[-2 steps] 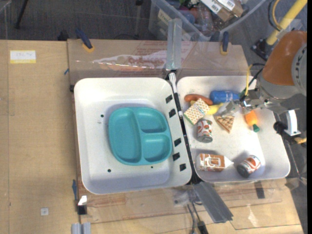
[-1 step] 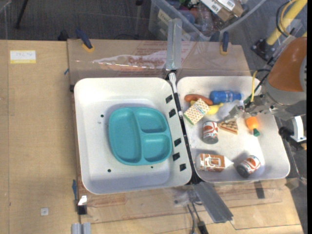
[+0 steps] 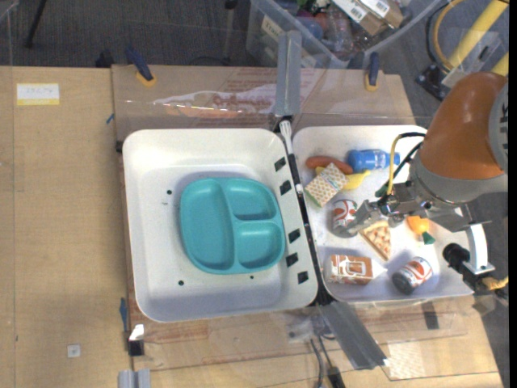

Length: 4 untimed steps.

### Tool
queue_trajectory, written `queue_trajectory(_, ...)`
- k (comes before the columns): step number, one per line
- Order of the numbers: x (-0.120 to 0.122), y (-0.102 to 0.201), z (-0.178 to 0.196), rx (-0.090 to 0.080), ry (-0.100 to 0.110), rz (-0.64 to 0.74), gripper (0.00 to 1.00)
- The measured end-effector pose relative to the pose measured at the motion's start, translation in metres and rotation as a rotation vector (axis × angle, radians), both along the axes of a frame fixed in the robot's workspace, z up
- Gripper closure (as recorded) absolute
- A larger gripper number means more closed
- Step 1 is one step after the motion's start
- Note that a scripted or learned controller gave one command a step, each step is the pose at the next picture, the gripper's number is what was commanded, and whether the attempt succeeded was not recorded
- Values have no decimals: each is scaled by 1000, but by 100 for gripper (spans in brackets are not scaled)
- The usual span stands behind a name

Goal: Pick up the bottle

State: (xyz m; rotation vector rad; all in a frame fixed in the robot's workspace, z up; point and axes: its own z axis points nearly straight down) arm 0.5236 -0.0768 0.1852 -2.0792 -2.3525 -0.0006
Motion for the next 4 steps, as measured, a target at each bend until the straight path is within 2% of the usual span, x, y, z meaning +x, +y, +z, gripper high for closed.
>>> queue_trajectory(1, 2, -27, -90, -5, -25, -6, 0)
queue_trajectory(2, 97, -18, -87, -3, -26, -243, 0)
queue_trajectory(3, 151, -67, -86, -1, -25, -430, 0)
queue_trajectory(4, 153, -64, -72, -2, -29, -425, 100)
